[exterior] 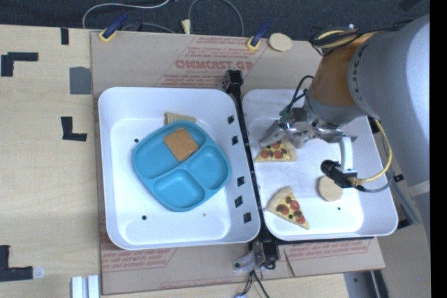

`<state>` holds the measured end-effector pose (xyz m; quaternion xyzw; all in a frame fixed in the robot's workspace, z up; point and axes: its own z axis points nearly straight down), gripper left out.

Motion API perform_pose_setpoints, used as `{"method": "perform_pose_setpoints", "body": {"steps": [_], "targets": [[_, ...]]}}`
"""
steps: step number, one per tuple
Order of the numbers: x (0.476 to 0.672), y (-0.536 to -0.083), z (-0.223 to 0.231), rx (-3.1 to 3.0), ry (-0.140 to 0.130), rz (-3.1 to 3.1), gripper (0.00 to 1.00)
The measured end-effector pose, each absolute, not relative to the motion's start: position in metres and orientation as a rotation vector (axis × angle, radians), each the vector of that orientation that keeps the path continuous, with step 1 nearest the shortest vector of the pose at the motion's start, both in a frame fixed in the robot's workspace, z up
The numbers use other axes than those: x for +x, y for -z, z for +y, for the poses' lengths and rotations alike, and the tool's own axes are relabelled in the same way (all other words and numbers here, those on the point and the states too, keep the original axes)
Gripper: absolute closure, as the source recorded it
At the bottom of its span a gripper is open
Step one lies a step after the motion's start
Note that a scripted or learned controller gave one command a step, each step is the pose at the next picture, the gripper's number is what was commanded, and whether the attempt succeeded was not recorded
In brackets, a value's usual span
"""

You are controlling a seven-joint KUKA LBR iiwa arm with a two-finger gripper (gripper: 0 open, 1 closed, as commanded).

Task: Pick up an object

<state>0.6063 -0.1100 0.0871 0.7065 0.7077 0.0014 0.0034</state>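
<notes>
In the right bin (374, 220) lie two toy pizza slices and a tan round piece. One pizza slice (275, 152) rests near the bin's left wall, directly under my gripper (281, 130), whose tips hang just above its upper edge. The second pizza slice (288, 208) lies nearer the front. The tan round piece (330, 189) sits to the right, partly under a black part of the arm. Nothing shows between the gripper's tips.
The left bin (115, 150) holds a blue compartment plate (183, 167) with a brown toast piece (182, 144) on it, and another tan piece (179, 118) behind the plate. A black divider (241, 150) separates the bins. A round disc (281, 42) lies on the cardboard behind.
</notes>
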Motion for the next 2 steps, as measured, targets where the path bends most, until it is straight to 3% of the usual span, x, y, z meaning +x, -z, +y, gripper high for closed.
{"method": "perform_pose_setpoints", "body": {"steps": [1, 2], "targets": [[0.5997, -0.0868, -0.0971, 2.214, -0.002, 2.218, 0.0], [0.5998, -0.0966, -0.0974, 2.216, -0.002, 2.217, 1.0]]}}
